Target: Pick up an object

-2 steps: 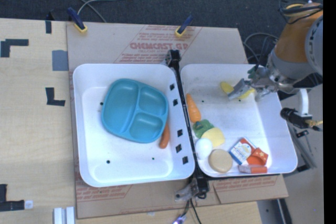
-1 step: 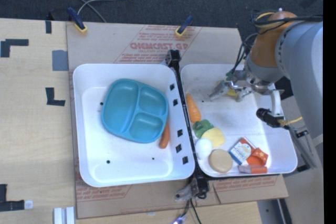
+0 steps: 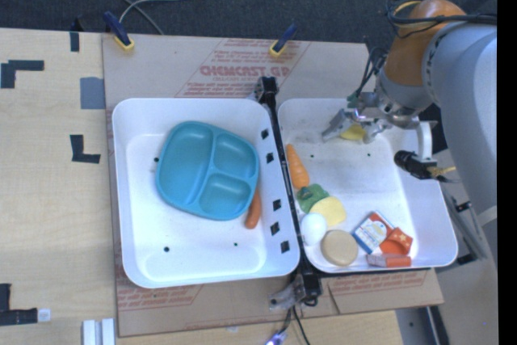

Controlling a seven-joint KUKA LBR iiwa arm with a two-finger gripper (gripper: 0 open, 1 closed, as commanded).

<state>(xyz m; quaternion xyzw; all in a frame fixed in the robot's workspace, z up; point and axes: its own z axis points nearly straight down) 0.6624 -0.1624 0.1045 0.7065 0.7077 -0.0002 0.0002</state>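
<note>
A small yellow object (image 3: 352, 133) sits at the far side of the right bin (image 3: 420, 210), and the gripper (image 3: 349, 126) is directly on it. The grey fingers (image 3: 335, 127) stand on either side of the yellow object, closed onto it, so the gripper seems to have it in its grasp. Nearer in the same bin lie a carrot (image 3: 297, 166), a green vegetable (image 3: 311, 195), a pale yellow piece (image 3: 329, 212), a white egg (image 3: 313, 228), a round bun (image 3: 339, 247) and a small red and white box (image 3: 374, 233). The left bin (image 3: 137, 198) holds a blue divided plate (image 3: 208, 170) with a second carrot (image 3: 254, 212) touching its edge.
</note>
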